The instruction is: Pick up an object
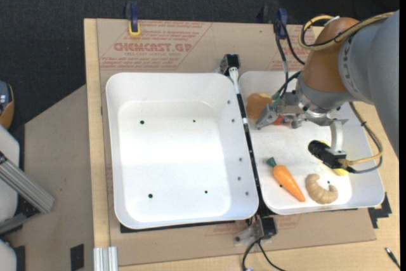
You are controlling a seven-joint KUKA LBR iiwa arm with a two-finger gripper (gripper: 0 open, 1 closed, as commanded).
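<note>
Gripper (269,116) low in the right bin (298,143), near that bin's far corner on the side next to the other bin. Metal parts bunched together under the wrist; cannot tell if it is apart or closed. Nothing seen clamped in it.

Grey arm (365,63) comes in over the right bin's far edge, orange band (323,66) just above the wrist.

Round tan object (256,105) just beside the gripper, against the bin wall that divides the two bins, close to the far corner. Touching or a hair apart, cannot say.

Toy carrot (288,182) lies flat toward the near edge of the same bin, green stub pointing to the dividing wall, well apart from the gripper. Curled beige object (322,189) just beside the carrot's tip, by the near edge.

Left bin (171,149): white floor with four small dark dots.

Both bins sit on a brown cardboard sheet (158,41) with red printing. Two blue clamps (132,9) at the sheet's far edge
</note>
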